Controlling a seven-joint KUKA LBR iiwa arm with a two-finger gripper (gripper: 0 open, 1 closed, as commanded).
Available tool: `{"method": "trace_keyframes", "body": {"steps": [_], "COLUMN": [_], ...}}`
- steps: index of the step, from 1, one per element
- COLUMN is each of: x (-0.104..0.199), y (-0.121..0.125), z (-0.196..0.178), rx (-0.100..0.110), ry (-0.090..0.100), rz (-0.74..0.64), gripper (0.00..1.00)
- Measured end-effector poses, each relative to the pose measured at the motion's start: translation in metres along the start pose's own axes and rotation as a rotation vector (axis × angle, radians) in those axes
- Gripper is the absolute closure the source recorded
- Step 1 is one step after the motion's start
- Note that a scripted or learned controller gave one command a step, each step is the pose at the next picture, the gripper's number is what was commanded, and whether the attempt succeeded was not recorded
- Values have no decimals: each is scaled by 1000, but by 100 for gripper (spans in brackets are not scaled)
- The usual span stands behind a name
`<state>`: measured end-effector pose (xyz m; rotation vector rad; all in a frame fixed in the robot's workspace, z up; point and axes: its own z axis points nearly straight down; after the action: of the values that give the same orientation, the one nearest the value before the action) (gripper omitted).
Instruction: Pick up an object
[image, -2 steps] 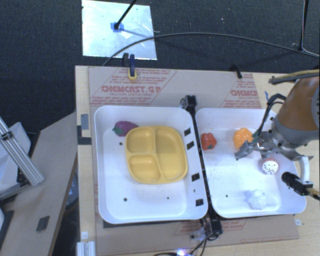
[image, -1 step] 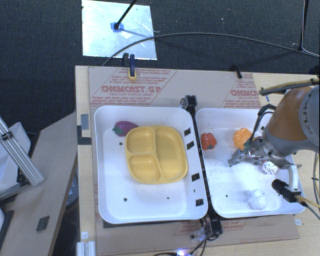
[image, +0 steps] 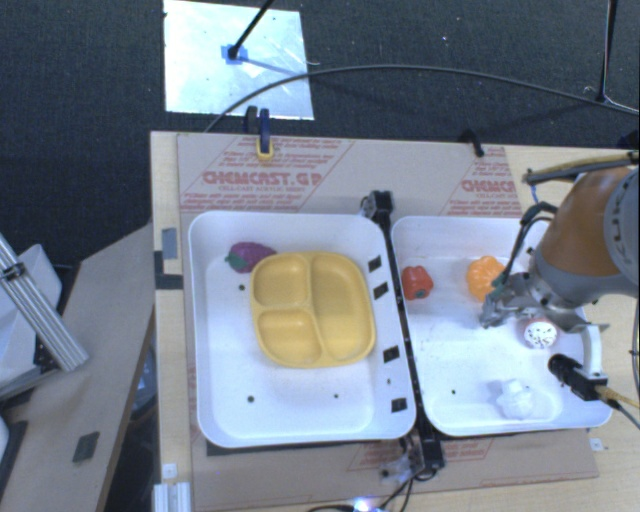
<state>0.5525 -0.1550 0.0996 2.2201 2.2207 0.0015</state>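
You saw the pincer (image: 497, 303) low in the right bin (image: 450, 400), just beside the orange (image: 484, 274), whether open or closed you could not tell, red pepper (image: 417, 282) near, yellow tray (image: 310, 308) in the left bin (image: 225, 400)

The two white bins (image: 215, 330) are looking like smooth plastic. The yellow divided plate (image: 310, 307) is showing a matt plastic surface. The board (image: 300, 170) underneath is looking like printed cardboard, and the floor (image: 80, 100) like dark rough carpet.
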Motion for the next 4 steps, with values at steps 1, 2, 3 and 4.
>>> {"method": "trace_keyframes", "body": {"steps": [1, 2, 3, 4], "x": [-7, -13, -8, -8], "y": [6, 13, 16, 18], "z": [-62, -124, -169, -187], "rx": [-6, -7, -5, -3], "ry": [-2, -3, -1, -1], "rz": [-3, -4, -6, -6], "gripper": [100, 100, 100, 100]}}
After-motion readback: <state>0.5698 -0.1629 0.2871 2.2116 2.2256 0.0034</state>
